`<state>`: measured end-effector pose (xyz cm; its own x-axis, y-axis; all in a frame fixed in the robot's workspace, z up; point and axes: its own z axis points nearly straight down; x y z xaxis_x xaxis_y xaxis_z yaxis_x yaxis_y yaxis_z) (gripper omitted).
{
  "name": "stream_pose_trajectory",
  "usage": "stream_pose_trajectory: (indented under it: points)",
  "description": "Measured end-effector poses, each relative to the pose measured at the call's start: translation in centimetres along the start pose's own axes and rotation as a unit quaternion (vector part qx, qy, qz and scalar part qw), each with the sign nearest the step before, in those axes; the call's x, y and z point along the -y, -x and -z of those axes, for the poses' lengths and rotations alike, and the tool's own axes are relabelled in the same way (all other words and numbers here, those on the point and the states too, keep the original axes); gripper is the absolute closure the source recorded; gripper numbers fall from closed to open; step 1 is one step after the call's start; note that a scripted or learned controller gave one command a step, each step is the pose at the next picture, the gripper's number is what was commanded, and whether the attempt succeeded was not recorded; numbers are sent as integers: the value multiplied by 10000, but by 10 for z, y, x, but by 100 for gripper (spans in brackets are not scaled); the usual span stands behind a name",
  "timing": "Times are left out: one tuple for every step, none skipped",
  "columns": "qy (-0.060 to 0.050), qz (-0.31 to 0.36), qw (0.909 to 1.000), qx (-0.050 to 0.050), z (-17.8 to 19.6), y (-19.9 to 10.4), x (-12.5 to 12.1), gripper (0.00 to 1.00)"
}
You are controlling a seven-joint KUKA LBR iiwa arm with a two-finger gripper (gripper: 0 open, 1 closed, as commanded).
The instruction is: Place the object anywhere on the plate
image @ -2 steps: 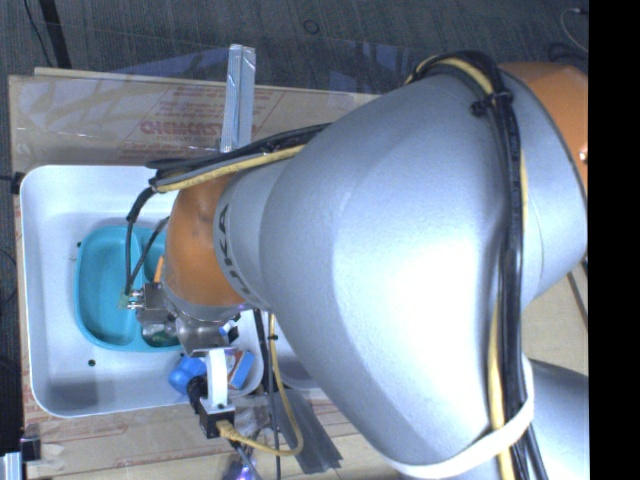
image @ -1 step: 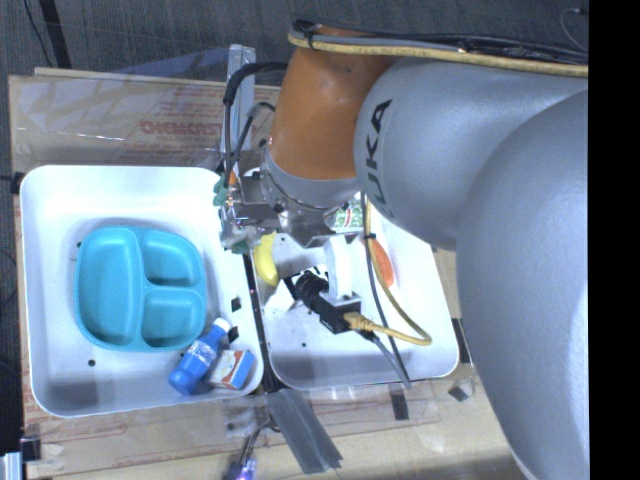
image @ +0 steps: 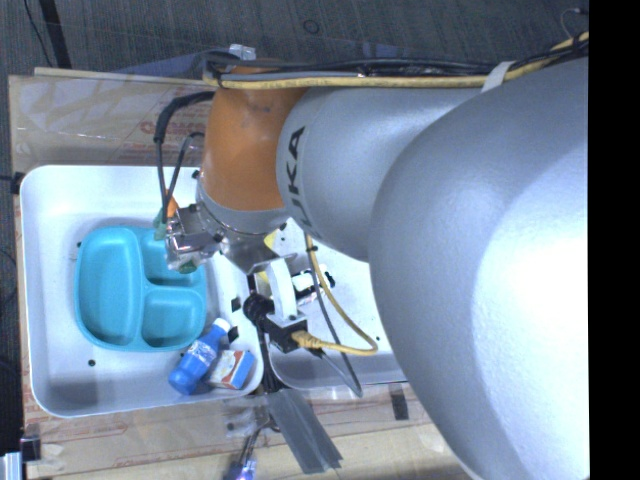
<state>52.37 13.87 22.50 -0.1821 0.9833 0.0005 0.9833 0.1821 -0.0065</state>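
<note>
Plate (image: pixel 125 293), the turquoise divided one, lies in the left white bin (image: pixel 45 228) toward nine o'clock of the frame. Largest in view is the grey arm (image: pixel 480 228), reaching in from three o'clock with its orange band (image: pixel 245 158) above the wrist. The gripper (image: pixel 180 246) hangs at the plate's two o'clock rim; whether it is clenched, released or holding anything I cannot tell. A blue bottle (image: pixel 200 358) lies just off the plate's five o'clock corner, beside a small carton (image: pixel 236 370). Judging from this, a good placement means lowering over a compartment's middle, not the rim.
</note>
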Motion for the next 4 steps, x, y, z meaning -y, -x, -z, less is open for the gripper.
stream_pose_trajectory:
  points:
    - [5,606,9982,5,-38,-61,22,100]
    - [8,-894,9960,3,-6,22,-18,100]
    - [1,-742,9972,1,-29,29,-3,100]
    - [3,-742,9972,1,-29,29,-3,0]
